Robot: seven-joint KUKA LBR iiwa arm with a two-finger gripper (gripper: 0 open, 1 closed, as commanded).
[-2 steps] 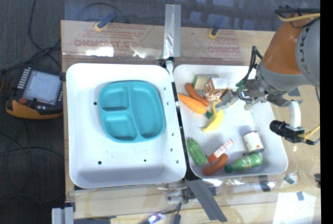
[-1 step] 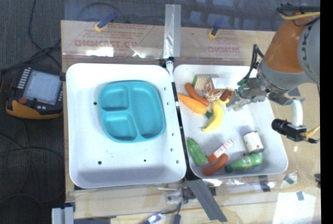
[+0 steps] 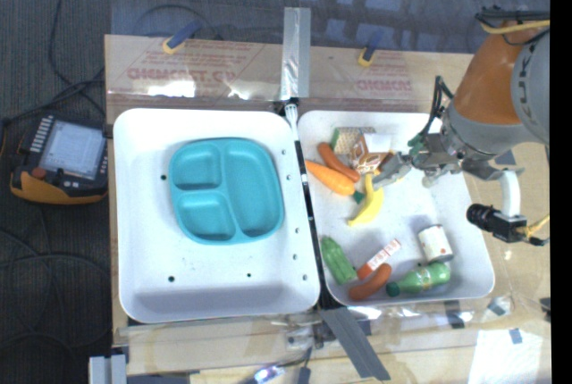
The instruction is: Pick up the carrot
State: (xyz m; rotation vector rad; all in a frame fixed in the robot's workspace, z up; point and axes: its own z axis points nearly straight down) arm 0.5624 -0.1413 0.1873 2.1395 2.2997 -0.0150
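The carrot (image 3: 329, 178) is orange and lies at a slant in the upper left of the right bin (image 3: 478, 284), beside a reddish sausage (image 3: 337, 161). My gripper (image 3: 393, 170) reaches in from the right and hovers just right of the carrot, above the top end of a yellow banana (image 3: 366, 204). It stands apart from the carrot, with nothing seen held in it. The arm's orange band (image 3: 487, 87) is at the upper right.
A teal divided plate (image 3: 223, 188) sits in the left bin (image 3: 143, 284). The right bin also holds a snack packet (image 3: 356, 144), a green cucumber (image 3: 338, 259), a second sausage (image 3: 370, 281), a green bottle (image 3: 420, 278) and a white can (image 3: 435, 242).
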